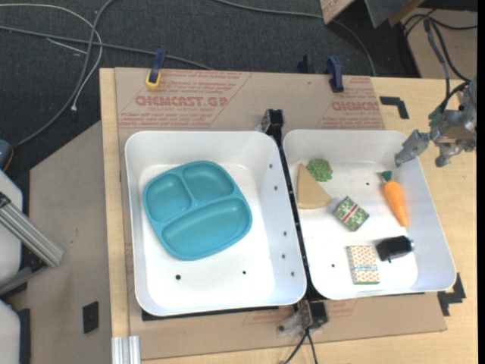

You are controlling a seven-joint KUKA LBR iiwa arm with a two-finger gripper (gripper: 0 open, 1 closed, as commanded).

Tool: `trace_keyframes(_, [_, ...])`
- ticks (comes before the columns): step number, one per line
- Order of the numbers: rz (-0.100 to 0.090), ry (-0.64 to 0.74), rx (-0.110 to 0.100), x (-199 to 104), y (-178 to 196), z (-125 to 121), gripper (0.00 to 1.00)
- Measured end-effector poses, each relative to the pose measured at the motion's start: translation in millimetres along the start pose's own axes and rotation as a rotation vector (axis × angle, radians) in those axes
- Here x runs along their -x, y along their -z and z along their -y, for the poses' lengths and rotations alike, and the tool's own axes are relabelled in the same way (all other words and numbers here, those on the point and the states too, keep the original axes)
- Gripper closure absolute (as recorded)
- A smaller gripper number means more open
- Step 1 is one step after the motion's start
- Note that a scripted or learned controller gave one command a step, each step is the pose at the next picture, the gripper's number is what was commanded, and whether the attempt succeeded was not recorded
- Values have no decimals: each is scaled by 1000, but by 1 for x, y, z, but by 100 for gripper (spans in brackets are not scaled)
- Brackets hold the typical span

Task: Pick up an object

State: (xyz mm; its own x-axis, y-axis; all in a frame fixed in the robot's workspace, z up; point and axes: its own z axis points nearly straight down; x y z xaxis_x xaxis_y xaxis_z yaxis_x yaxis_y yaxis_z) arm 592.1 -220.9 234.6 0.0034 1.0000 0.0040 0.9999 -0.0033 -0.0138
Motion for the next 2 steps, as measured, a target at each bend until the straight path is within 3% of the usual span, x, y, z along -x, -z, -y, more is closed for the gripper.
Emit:
trace_keyframes(1, [4, 4, 14, -1, 8, -3, 0])
trace_keyframes(2, [3, 6, 11, -4, -42, -13, 0])
